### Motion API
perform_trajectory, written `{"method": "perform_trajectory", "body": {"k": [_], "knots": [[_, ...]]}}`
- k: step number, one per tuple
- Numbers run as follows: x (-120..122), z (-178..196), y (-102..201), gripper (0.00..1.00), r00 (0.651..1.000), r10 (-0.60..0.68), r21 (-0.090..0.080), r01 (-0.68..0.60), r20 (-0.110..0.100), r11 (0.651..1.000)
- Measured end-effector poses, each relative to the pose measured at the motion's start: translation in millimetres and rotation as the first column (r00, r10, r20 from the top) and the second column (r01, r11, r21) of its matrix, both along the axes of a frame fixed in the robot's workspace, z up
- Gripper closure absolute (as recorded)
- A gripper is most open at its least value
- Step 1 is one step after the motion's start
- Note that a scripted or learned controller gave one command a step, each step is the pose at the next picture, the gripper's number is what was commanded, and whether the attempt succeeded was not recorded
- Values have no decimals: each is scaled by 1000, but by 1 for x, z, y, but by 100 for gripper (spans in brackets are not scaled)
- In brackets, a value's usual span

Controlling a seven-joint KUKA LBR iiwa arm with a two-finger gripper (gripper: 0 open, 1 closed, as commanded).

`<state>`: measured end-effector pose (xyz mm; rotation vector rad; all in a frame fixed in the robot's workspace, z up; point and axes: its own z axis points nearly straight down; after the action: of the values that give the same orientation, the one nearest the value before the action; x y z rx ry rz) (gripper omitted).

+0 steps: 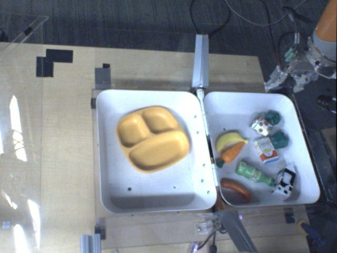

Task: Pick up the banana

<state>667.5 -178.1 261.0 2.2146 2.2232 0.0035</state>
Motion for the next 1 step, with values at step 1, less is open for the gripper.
{"method": "perform_trajectory", "body": {"k": [1], "knots": [[-41,-86,41,0,1000,24,0,-24,0,1000]]}}
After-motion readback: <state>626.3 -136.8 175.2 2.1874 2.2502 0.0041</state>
